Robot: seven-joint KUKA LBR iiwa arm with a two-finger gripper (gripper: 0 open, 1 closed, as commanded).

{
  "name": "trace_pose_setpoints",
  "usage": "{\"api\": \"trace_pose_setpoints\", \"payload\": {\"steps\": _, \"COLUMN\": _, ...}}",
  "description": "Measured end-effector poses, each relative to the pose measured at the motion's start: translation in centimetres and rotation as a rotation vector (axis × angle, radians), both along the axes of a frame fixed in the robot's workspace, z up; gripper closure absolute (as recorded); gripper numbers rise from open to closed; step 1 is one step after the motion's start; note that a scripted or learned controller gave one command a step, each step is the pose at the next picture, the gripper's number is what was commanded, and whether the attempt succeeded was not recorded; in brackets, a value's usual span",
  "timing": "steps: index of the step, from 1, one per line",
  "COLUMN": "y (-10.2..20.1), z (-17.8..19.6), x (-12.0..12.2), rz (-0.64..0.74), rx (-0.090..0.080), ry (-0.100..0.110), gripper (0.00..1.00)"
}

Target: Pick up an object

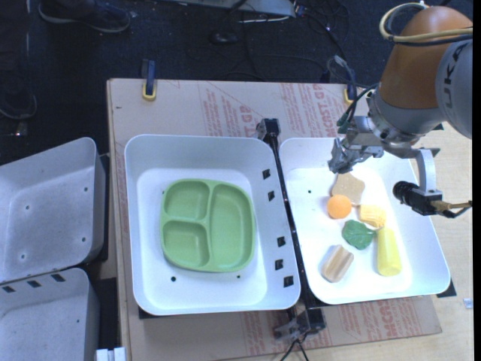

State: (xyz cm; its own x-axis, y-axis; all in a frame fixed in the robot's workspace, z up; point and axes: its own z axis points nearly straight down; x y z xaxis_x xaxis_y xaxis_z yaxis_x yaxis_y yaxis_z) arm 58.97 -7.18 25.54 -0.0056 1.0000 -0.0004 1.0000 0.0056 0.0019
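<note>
The right bin (pixel 316 183) holds several small items. A tan bread-like slice (pixel 350 187) lies near the bin's back, with an orange ball (pixel 339 207) just in front of it. Beside them are a pale yellow lump (pixel 372 216), a green leafy piece (pixel 358 235), a yellow cylinder (pixel 388 252) and a tan roll (pixel 337 263). My gripper (pixel 342 161) hangs directly over the back edge of the tan slice, close to it. From this angle its fingertips are dark and merged together.
The left bin (pixel 143 164) carries a green divided tray (pixel 207 225). A black divider (pixel 284 216) runs between the two bins. The arm's wrist and a black cable mount (pixel 418 195) overhang the right bin's far right side.
</note>
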Motion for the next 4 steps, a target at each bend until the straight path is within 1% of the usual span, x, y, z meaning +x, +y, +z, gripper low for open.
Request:
{"api": "trace_pose_setpoints", "payload": {"steps": 2, "y": 9.6, "z": 0.4, "x": 2.7, "rz": -0.001, "rx": 0.000, "ry": 0.000, "gripper": 1.00}}
{"api": "trace_pose_setpoints", "payload": {"steps": 3, "y": 15.1, "z": 0.1, "x": 3.1, "rz": 0.001, "rx": 0.001, "ry": 0.001, "gripper": 1.00}}
{"api": "trace_pose_setpoints", "payload": {"steps": 4, "y": 14.8, "z": 0.1, "x": 3.1, "rz": -0.003, "rx": 0.000, "ry": 0.002, "gripper": 0.00}}
